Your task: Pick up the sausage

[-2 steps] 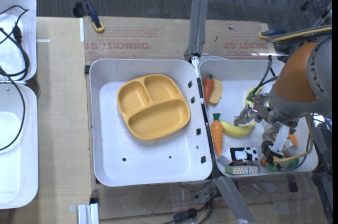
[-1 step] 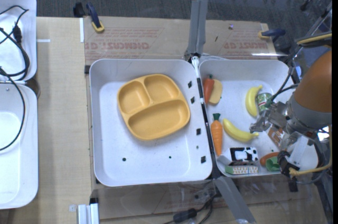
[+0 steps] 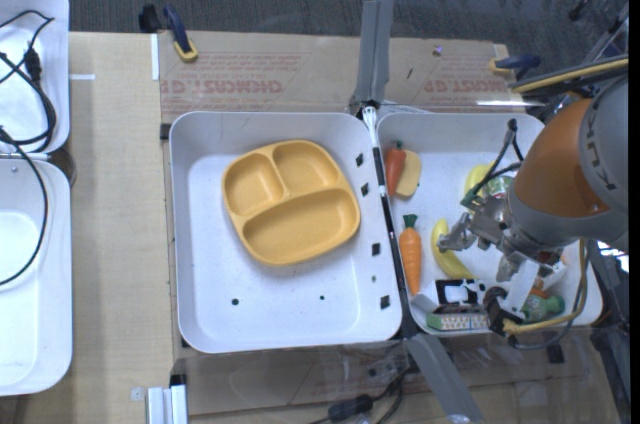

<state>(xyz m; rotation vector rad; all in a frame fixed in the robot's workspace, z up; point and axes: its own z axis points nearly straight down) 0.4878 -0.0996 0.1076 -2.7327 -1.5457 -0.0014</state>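
Two shallow white bins side by side. Left white bin [image 3: 200,242] holds a yellow three-compartment plastic plate [image 3: 290,200]. My grey arm with orange band [image 3: 560,177] hangs over the right white bin [image 3: 440,127], near an orange toy carrot [image 3: 411,252] and a yellow toy banana [image 3: 447,252]. Claw state: cannot tell. Sausage: cannot make it out.

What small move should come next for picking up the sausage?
Probably raise the arm a little and draw it back to the right. It hangs low over the right bin, covering several toys beside the banana and the carrot, and from here I cannot tell which item is the sausage.
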